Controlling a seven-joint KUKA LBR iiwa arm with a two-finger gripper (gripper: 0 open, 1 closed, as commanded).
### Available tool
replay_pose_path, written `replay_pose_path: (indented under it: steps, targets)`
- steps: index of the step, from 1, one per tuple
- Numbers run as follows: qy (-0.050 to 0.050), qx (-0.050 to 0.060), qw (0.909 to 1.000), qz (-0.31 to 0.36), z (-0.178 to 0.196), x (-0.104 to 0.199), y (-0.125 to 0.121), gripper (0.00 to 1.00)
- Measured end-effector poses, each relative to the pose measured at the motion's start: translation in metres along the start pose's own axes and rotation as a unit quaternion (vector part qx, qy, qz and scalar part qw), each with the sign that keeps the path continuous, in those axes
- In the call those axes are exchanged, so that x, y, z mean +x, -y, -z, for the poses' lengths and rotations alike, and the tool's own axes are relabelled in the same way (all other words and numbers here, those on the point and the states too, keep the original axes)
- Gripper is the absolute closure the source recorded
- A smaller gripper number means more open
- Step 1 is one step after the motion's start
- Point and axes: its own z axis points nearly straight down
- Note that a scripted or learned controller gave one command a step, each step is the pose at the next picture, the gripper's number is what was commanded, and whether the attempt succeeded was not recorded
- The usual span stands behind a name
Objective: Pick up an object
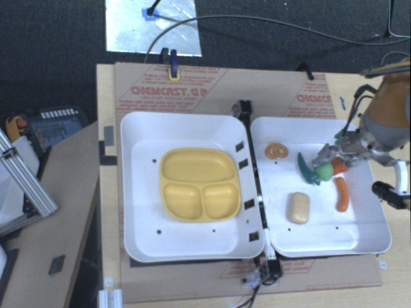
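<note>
The right bin [359, 239] holds several small items. An orange pretzel [277, 151] lies at its back left and a beige oval piece [298, 207] near the front. A teal curved piece [307, 169], a green round piece [324, 171] and a small red-orange piece [339, 167] are bunched together in the middle. An orange sausage-shaped piece [342, 194] lies just in front of them. My gripper [326, 155] reaches in from the right and hangs directly over the green piece, low and close to it.
The left bin [138, 191] carries a yellow three-compartment tray [198, 183] at its centre. A black divider [252, 178] with clips runs between the bins. The arm's grey and orange body [388, 117] covers the right bin's back right corner.
</note>
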Motion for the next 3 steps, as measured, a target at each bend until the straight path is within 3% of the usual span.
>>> replay_pose_path:
  steps: [1, 2, 3]
  targets:
    - [0.001, -0.003, 1.0, 0.001, 0.013, -0.001, -0.002, 1.0]
    - [0.002, -0.005, 1.0, 0.001, 0.076, -0.008, -0.003, 1.0]
    - [0.001, -0.002, 1.0, 0.001, 0.071, -0.008, -0.004, 1.0]
